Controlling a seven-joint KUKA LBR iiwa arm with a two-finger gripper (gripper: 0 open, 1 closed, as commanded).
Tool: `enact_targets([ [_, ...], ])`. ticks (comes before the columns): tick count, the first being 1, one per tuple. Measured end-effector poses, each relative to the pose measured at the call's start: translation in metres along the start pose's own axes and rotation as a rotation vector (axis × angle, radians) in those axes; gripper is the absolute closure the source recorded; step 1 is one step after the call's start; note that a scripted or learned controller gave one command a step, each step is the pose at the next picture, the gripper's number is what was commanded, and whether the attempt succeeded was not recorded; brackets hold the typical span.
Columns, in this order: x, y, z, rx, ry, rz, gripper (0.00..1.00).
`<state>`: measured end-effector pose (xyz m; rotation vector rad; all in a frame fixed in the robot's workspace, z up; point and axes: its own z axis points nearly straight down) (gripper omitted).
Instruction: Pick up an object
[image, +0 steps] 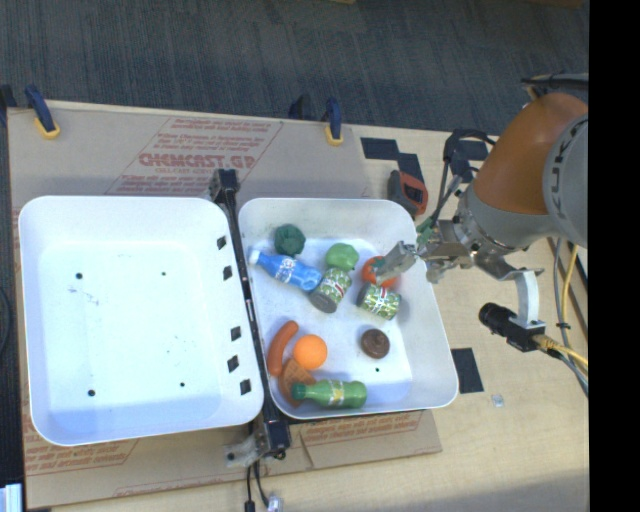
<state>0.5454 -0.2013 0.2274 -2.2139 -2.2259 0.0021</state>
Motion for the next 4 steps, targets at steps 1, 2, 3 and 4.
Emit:
enact_targets([
  [1,-0.008,0.095,0.136,0.001,0.001,-0.002,0.00],
  [2,0.045,0.039,0.136,0.002,0.000,-0.001,0.00],
  [3,0.001,0.112,0.118,-0.002,-0.001,-0.001,0.00],
  [4,0.001,0.111,0.108,0.004,-0.001,-0.007,1.00],
])
